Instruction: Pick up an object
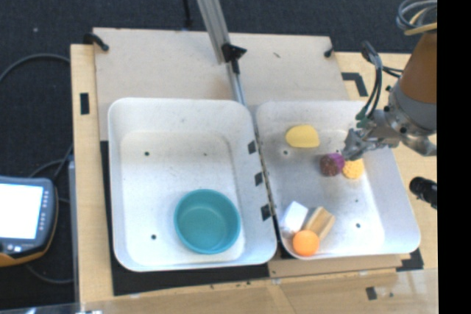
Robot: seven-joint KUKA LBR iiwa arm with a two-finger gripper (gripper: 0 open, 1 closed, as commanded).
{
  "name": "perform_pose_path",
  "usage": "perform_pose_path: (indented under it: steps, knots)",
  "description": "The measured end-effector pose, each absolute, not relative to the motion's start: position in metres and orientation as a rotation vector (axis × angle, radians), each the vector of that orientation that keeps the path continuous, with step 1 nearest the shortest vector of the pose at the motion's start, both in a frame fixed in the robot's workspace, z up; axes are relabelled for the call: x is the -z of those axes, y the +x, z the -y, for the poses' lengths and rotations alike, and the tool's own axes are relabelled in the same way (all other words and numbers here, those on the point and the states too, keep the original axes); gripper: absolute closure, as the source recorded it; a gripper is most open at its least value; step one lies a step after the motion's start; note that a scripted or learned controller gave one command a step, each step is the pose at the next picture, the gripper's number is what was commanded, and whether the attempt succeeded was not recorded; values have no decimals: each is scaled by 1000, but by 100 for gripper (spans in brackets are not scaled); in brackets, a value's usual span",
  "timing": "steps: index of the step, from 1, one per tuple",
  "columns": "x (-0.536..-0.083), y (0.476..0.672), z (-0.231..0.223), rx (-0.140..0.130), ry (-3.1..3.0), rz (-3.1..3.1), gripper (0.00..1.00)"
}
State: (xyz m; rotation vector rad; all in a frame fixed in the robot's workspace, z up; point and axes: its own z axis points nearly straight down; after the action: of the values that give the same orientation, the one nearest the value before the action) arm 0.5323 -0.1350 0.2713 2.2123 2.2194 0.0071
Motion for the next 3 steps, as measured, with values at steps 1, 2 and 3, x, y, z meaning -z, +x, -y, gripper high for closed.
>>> perform_pose_path:
  steps: [1, 2, 3]
  knots:
    - [-257, 536, 82, -2, 2213, -2228, 100]
    - [-248, 549, 32, -1, 2213, -2228, 100]
    - [-257, 553, -19, -4, 2212, -2230, 100]
